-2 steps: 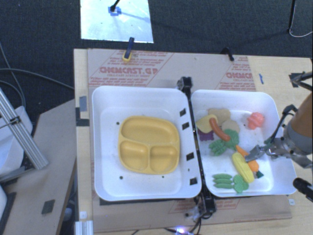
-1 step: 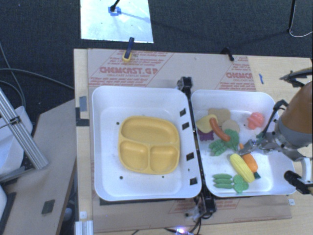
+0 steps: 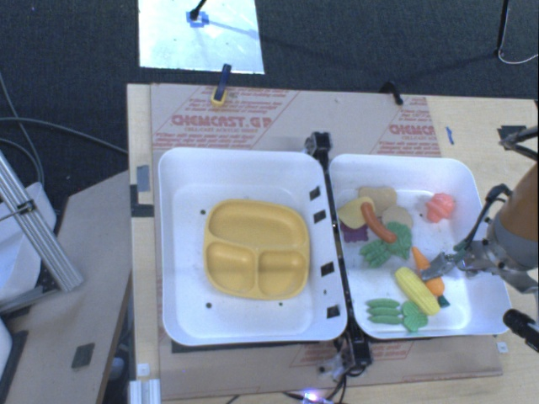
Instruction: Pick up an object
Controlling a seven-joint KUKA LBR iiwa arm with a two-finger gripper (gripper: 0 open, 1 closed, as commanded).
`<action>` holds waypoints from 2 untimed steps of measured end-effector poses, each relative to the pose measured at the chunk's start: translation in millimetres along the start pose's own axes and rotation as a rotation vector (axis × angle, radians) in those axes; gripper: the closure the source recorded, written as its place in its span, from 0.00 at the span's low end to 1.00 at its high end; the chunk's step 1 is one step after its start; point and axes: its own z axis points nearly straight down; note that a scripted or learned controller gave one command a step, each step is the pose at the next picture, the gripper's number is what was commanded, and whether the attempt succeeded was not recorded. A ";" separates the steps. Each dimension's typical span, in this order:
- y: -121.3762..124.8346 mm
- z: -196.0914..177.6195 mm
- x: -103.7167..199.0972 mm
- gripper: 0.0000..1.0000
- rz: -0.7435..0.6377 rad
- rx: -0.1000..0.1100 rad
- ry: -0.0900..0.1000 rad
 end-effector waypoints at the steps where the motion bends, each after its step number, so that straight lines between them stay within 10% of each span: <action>1: 36.8 24.0 0.9 0.00 -0.006 -0.004 -0.001; 2: 67.7 22.4 0.6 0.00 -0.006 -0.006 -0.002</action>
